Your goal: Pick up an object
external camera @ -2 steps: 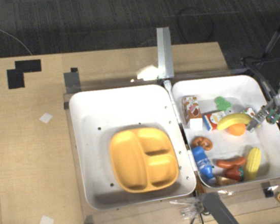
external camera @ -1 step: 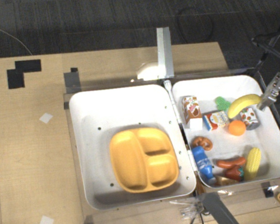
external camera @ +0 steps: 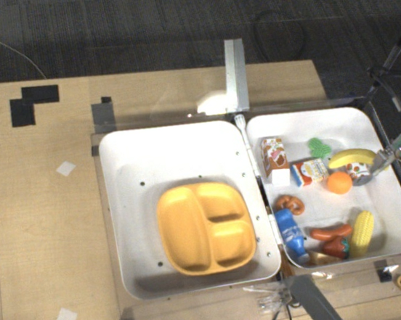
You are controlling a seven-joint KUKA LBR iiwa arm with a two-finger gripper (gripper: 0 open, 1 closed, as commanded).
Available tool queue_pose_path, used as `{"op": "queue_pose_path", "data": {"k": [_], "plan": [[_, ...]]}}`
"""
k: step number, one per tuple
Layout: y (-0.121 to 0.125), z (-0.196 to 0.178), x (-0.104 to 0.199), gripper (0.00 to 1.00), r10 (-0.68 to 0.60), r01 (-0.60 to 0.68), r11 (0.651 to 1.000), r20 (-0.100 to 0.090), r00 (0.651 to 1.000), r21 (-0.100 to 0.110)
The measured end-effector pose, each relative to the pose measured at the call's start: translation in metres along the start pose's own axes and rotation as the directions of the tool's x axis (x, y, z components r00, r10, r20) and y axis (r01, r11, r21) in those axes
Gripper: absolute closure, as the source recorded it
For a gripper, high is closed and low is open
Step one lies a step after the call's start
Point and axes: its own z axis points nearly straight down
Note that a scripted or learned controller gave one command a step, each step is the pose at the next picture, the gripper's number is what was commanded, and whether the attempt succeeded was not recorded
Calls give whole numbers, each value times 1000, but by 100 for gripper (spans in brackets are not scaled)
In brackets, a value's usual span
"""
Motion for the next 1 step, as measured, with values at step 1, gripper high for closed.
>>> {"op": "queue_pose_path", "data": {"k": [1], "plan": [[-30,-73,1,100,-140,140,990,7,990,-6]]}}
